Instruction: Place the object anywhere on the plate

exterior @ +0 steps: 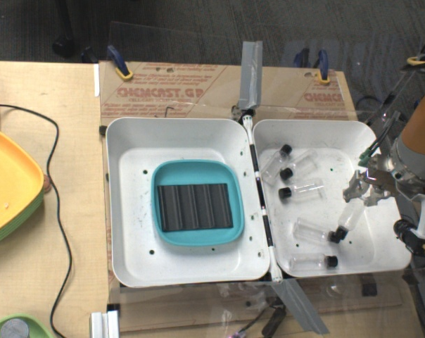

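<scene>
The gripper hangs over the right bin, grasping a clear vial with a black cap, well apart from the teal plate in the left bin

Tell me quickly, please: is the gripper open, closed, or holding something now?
Gripper: cannot be told. It is over the right bin, next to a clear vial with a black cap.

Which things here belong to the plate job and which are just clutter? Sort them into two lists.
Job:
teal plate in the left bin
clear vials with black caps in the right bin
end effector above that bin's right side

Clutter:
yellow dishes
black cable
blue clamps
cardboard sheet
</scene>
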### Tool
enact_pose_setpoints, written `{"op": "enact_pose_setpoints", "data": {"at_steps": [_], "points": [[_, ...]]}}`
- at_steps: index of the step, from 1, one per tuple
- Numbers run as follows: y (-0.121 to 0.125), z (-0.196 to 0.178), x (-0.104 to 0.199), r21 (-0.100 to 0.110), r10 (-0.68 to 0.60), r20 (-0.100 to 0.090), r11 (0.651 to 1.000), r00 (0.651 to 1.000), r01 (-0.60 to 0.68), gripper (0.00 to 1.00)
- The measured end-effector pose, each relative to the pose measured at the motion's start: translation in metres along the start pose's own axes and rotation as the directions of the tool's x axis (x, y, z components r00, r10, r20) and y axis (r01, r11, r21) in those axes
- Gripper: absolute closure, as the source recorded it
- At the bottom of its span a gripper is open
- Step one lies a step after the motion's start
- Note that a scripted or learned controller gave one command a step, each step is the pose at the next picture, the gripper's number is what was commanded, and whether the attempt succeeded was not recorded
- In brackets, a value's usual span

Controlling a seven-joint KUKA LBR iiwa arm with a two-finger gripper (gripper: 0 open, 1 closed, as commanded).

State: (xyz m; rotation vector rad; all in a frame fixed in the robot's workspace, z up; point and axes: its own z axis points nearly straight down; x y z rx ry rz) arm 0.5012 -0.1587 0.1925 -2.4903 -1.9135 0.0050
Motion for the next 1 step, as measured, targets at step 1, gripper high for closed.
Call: {"op": "enact_pose_setpoints", "data": {"at_steps": [1], "points": [[0.0,-0.0001,0.0,0.0,0.0,0.0,1.0,1.0,0.0,0.0]]}}
